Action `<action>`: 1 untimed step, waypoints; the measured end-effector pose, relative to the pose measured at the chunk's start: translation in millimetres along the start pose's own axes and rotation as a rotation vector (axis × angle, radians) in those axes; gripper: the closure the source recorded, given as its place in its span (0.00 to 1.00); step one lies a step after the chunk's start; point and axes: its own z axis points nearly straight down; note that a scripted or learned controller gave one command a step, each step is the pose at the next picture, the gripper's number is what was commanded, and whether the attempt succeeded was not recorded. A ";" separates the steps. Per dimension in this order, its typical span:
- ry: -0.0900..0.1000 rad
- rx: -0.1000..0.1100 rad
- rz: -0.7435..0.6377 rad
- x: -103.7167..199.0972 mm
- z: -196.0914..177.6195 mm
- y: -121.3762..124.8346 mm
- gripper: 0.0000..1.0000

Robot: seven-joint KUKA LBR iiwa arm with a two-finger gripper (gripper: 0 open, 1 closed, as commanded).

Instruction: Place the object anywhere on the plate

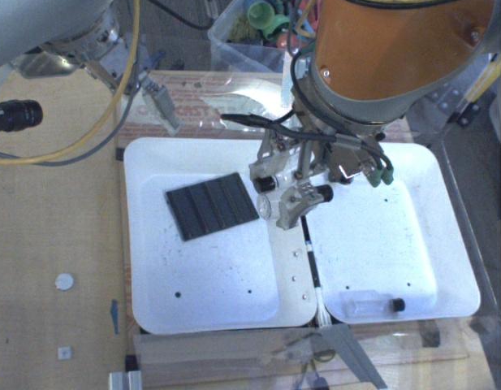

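A dark grey ribbed plate (212, 205) lies flat in the left bin (153, 283), in its upper half. A small clear tube with a black cap (373, 305) lies on its side near the front edge of the right bin (421, 218). My gripper (289, 208) hangs below the orange-banded wrist, over the ridge between the two bins. It is just right of the plate and well above and left of the tube. I see nothing held in it.
A clear box of colourful toys (266, 19) stands behind the bins. Yellow and black cables (112, 112) run across the bench at the back left. A small white disc (64, 281) lies on the bench left of the bins.
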 end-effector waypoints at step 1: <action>-0.004 -0.001 0.706 -14.0 0.7 21.5 1.00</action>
